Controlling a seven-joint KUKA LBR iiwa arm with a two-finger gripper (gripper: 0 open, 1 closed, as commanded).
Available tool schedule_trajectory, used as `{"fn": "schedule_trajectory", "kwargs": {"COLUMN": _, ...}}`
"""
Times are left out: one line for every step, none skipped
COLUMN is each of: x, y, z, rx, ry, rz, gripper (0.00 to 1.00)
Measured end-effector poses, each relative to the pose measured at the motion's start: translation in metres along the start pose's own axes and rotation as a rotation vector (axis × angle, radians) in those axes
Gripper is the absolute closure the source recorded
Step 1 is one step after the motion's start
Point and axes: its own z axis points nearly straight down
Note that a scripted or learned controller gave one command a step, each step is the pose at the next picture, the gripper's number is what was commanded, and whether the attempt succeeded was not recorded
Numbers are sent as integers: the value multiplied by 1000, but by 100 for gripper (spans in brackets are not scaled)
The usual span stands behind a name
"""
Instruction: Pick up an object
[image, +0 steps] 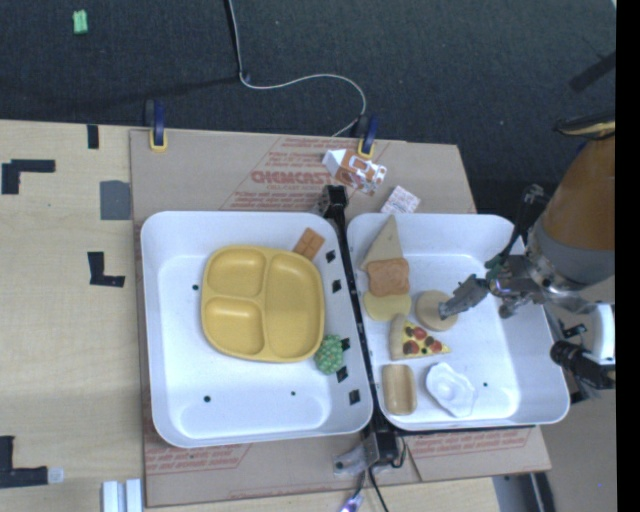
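Note:
The right bin (500, 240) holds several toy foods: a pale cheese wedge (386, 242), a brown bread slice (387, 274), a yellow disc (380, 304), a tan round piece (430, 307), a pizza slice (418, 343), a tan bun (397, 387) and a white fried egg (449, 388). My gripper (455, 301) reaches in from the right, low over the right bin, its tip right at the tan round piece's right edge. Nothing is visibly lifted.
The left bin (170, 400) carries a yellow divided plate (263, 303), a small brown cracker (308, 243) near its far edge and a green broccoli piece (329, 354) by the divider. Crumpled wrappers (355, 170) and a card (400, 200) lie behind the bins.

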Motion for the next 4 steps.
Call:
{"fn": "schedule_trajectory", "kwargs": {"x": 38, "y": 63, "z": 116, "rx": 8, "ry": 3, "rz": -4, "gripper": 0}}
{"fn": "schedule_trajectory", "kwargs": {"x": 52, "y": 125, "z": 133, "rx": -12, "ry": -4, "rz": -4, "gripper": 0}}
{"fn": "schedule_trajectory", "kwargs": {"x": 50, "y": 161, "z": 135, "rx": 3, "ry": -3, "rz": -3, "gripper": 0}}
{"fn": "schedule_trajectory", "kwargs": {"x": 54, "y": 100, "z": 136, "rx": 2, "ry": -1, "rz": 1, "gripper": 0}}
